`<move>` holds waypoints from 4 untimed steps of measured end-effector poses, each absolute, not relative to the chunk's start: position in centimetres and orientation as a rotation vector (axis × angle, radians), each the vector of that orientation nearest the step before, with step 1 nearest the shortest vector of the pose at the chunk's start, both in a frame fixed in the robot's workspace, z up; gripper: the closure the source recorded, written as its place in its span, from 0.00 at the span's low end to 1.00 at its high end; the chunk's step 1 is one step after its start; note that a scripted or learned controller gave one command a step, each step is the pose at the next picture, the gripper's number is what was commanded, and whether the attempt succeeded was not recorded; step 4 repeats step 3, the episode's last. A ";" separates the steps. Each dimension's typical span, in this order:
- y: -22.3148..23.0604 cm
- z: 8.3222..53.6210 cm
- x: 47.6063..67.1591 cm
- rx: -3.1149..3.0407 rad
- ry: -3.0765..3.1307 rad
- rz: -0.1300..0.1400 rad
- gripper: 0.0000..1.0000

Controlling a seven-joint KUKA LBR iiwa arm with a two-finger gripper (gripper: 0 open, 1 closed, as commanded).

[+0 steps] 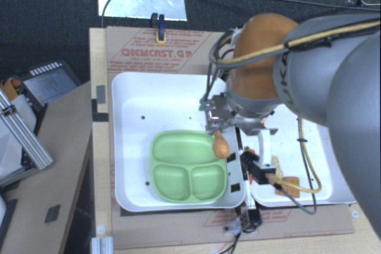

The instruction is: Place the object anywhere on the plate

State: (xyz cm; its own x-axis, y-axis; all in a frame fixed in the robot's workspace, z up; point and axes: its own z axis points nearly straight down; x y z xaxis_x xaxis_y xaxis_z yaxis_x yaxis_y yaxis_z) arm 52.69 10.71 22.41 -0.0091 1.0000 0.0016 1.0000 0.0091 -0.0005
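Observation:
A light green plate (pixel 178 166) with three compartments lies in the left white bin (pixel 128 128), toward its front right. A small orange-brown, pear-shaped object (pixel 221 145) is at the plate's right rim, tilted, with its narrow end up. My gripper (pixel 215 129) is directly above it, and its metal tip meets the object's top. The wrist hides the contact, so I cannot tell whether the object is held or rests on the rim.
The grey arm with its orange band covers most of the right bin (pixel 309 187). A small tan piece (pixel 290 183) lies near that bin's front. The wall between the two bins runs just right of the plate. Cardboard lies under both bins.

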 end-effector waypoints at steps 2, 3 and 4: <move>20.3 21.7 51.3 -2.211 -2.229 0.001 1.00; 20.1 21.8 51.4 -2.216 -2.225 0.000 0.00; 20.1 21.8 51.4 -2.216 -2.225 0.000 0.00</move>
